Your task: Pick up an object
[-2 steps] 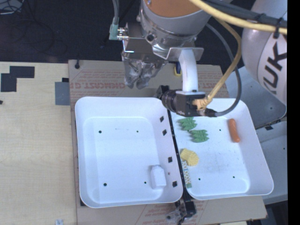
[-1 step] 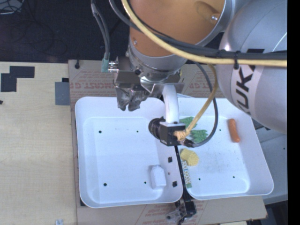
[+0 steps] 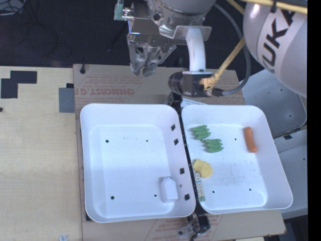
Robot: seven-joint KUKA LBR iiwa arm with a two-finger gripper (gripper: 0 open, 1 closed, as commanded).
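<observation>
White block [image 3: 168,189] sits nearest the camera, at the near right corner of the left bin [image 3: 95,134], upright-ish, close to the divider between bins. It is well below the claw in the view and slightly to its right.

Claw [image 3: 145,68] hangs high over the far edge of the bench, above the cardboard sheet [image 3: 120,89] behind the left bin, not over either bin floor. Fingertips look pressed together with nothing between them, so closed and empty. Grey arm body and a yellow cable [image 3: 228,59] are to the claw's right.

Right bin [image 3: 271,134] holds the rest, all down and to the right of the claw, well apart from it:
- two green leafy pieces [image 3: 200,132], [image 3: 213,145], just beside each other, the nearest items to the claw
- yellow corn-like piece [image 3: 202,168] near the divider, below the green ones
- a thin speckled strip [image 3: 200,189] just below the yellow piece, against the bin's left wall
- orange sausage-shaped piece [image 3: 249,139] farthest right, lying roughly lengthwise away from the camera

None of the objects touches the claw.
</observation>
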